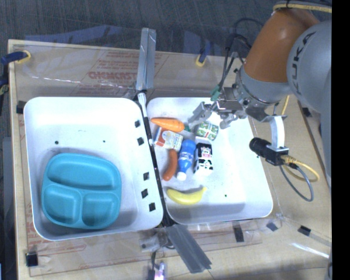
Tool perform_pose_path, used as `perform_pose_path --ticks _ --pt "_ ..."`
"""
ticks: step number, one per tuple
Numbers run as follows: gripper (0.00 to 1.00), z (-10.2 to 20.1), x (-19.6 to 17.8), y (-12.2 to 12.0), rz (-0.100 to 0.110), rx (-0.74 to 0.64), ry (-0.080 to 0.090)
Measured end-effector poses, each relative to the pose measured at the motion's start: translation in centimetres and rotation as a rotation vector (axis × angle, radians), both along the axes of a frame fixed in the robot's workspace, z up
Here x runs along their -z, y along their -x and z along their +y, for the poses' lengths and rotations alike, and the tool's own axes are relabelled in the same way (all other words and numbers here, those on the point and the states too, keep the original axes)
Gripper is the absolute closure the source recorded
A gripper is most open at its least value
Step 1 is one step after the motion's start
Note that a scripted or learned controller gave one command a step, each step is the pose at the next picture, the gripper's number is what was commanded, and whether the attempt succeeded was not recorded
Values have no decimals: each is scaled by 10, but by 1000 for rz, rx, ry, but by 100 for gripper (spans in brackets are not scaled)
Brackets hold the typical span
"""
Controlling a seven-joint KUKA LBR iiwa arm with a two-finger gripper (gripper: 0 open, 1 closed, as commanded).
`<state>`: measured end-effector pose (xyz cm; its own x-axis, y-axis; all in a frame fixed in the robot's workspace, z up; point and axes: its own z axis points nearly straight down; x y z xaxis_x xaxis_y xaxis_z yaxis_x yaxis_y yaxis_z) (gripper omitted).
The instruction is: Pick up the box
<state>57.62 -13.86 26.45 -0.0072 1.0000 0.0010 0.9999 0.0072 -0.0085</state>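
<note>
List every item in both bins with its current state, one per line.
blue tray: flat in left bin
carrot: lying in right bin
carton box: lying beside carrot
blue bottle: lying down
cow-print carton: lying down
banana: lying apart
green-label box: under gripper

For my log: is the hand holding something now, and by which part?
It cannot be told. The hand is low over the small green box, but the grip itself is unclear.

Glossy white plastic bins [76, 112]; matt blue plastic tray [81, 188]
</note>
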Motion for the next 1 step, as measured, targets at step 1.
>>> perform_pose_path --ticks 1 --pt "0 36 141 41 -1 79 4"
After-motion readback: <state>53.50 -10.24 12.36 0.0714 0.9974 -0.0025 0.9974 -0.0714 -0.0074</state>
